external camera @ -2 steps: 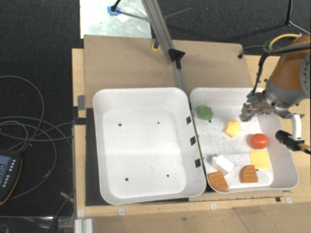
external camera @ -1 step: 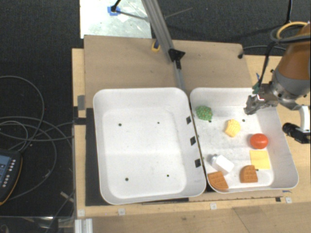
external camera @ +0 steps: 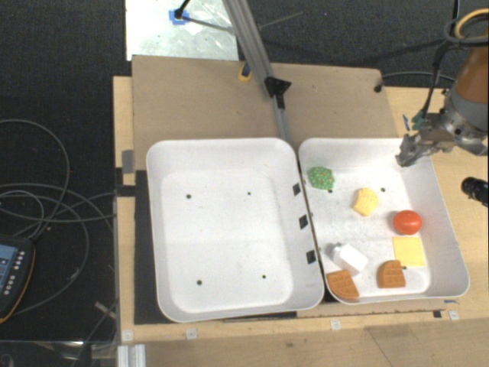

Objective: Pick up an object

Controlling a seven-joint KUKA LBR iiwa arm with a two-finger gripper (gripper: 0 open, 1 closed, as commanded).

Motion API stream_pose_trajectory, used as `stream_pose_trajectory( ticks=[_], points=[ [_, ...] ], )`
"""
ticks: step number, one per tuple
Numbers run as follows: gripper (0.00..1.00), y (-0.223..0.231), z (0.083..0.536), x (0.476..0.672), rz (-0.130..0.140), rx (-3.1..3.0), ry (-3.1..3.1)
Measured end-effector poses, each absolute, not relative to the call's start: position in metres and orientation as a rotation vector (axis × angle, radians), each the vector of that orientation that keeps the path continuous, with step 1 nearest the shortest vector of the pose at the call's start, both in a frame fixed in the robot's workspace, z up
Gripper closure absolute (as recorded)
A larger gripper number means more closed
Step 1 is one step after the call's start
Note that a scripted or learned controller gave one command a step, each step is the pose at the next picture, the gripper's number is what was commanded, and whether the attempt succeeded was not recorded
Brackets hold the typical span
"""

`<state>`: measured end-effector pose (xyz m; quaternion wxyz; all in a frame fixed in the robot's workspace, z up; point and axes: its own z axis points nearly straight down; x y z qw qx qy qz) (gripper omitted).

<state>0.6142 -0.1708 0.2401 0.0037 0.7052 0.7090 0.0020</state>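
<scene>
Red tomato (external camera: 407, 222), round, glossy

Beyond my worktop (external camera: 336, 98), black cables (external camera: 46, 197) loop over dark carpet to its left, a handheld pendant (external camera: 11, 270) beside them, and a tripod leg (external camera: 248, 33) crosses its far edge.

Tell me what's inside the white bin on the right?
The right white bin holds a green bumpy toy, yellow corn piece, red tomato, flat yellow square, white block and two orange waffle pieces. Nothing looks stacked or covered.
</scene>
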Motion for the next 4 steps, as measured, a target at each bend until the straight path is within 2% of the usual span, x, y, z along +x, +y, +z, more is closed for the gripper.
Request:
stream_pose_trajectory(
  ticks=[4],
  points=[
    [1.00,0.062,0.212,0.642,0.005,2.210,2.234]
  ],
)
